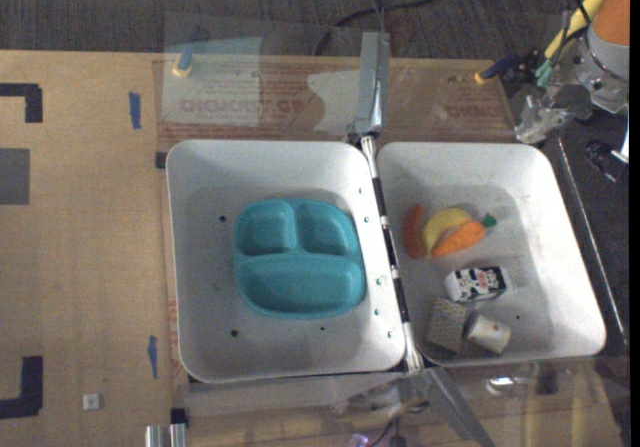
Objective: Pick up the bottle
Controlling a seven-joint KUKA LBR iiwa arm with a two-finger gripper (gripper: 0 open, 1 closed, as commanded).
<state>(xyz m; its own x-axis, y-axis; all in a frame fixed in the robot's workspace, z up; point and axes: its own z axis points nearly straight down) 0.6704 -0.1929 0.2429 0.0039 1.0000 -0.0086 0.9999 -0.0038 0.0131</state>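
One bottle (477, 283) lying on side, lower middle of right bin (575, 265). Gripper (543, 118) hanging outside bin, upper right of frame. Approach step pending; descending over bottle needed next.

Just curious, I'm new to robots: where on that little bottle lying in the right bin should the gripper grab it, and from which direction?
Probably from straight above, fingers across the narrow middle of the bottle. It lies on its side, long axis running left to right, with bare bin floor on both long sides.
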